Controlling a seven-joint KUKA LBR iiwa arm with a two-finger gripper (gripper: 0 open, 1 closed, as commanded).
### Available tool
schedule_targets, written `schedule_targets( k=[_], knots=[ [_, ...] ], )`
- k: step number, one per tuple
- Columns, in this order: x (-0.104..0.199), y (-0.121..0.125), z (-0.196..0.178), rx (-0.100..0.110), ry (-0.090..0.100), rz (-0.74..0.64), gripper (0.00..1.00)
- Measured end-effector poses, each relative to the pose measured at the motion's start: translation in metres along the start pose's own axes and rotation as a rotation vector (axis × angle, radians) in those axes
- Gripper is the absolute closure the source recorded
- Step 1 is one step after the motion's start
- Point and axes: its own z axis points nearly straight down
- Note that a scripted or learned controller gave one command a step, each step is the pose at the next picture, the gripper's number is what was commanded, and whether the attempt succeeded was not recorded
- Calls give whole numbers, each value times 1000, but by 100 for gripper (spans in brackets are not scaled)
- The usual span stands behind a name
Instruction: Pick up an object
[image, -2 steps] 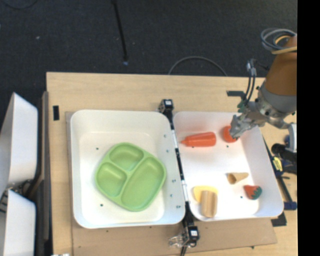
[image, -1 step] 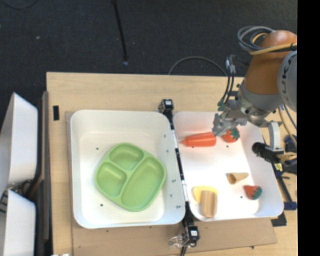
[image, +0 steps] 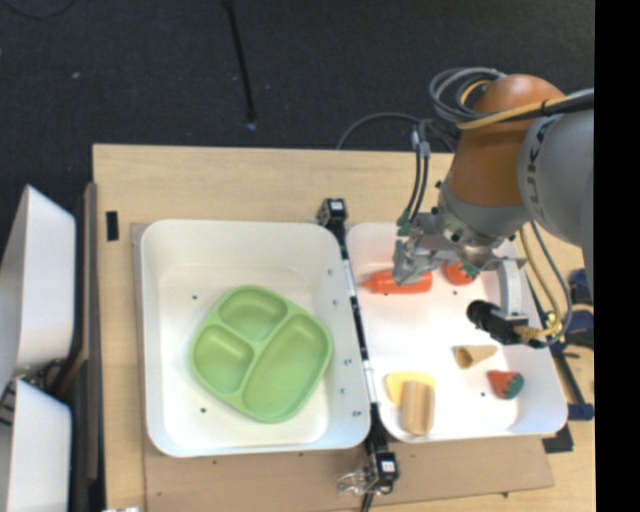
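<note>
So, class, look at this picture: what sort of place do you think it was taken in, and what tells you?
Most likely a robotics lab bench. A grey arm with bundled cables reaches over two white bins on a wooden bench, one holding a green divided plate, the other toy food like an orange carrot.

The big grey arm (image: 560, 170) comes in from about two o'clock and bends down toward the middle. Its fat orange band (image: 495, 140) sits just above the wrist and looks like a round ball from up here. Thin cables loop over the top of the band, at about one o'clock. Below the band the wrist points straight down. The gripper (image: 412, 262) hangs under it, a bit toward three o'clock from the middle, low over the surface.
</note>
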Motion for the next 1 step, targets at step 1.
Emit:
schedule_targets(
  k=[1],
  knots=[
    [54, -7, 7, 0, 0, 0, 100]
  ],
)
